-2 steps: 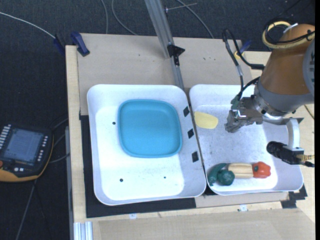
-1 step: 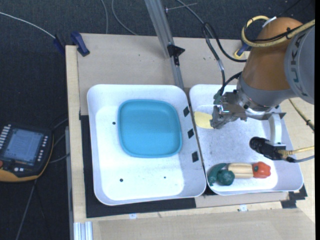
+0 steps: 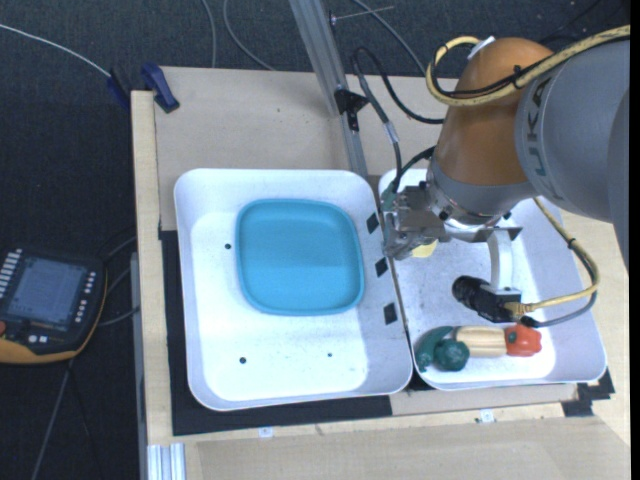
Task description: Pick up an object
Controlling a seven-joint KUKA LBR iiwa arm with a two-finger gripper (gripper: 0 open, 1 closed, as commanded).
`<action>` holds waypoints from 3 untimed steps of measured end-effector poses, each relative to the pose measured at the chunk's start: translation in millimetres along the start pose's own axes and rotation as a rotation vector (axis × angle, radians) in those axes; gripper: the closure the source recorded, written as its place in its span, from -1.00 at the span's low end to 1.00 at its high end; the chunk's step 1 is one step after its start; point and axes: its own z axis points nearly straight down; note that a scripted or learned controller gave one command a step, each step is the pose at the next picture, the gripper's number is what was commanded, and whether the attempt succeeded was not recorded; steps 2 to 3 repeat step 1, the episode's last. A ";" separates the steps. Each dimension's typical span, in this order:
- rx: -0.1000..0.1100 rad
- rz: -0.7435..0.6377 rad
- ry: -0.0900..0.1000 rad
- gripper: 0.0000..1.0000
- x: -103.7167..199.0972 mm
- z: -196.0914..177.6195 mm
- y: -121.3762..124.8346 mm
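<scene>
My gripper [image 3: 403,233] hangs low over the back left part of the right bin [image 3: 570,298], close to the wall between the two bins. A small pale yellow object [image 3: 425,251] peeks out just beneath it; whether it is held is hidden by the wrist. Near the front wall of the right bin lie a dark green rounded object [image 3: 443,352] and a wooden stick [image 3: 482,341] with a red end [image 3: 523,341], touching each other. A square blue plate [image 3: 299,256] lies flat in the left bin [image 3: 205,298].
The grey and orange arm covers the back of the right bin. A metal post [image 3: 322,48] rises behind the bins. A blue clip [image 3: 160,87] sits at the bench's far left corner. A handheld pendant [image 3: 45,298] lies on the floor to the left.
</scene>
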 end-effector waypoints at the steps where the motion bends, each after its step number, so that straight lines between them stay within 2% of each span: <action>1: 0.000 0.000 0.000 1.00 51.4 7.2 7.1; 3: 0.000 0.000 0.000 1.00 51.4 7.2 7.1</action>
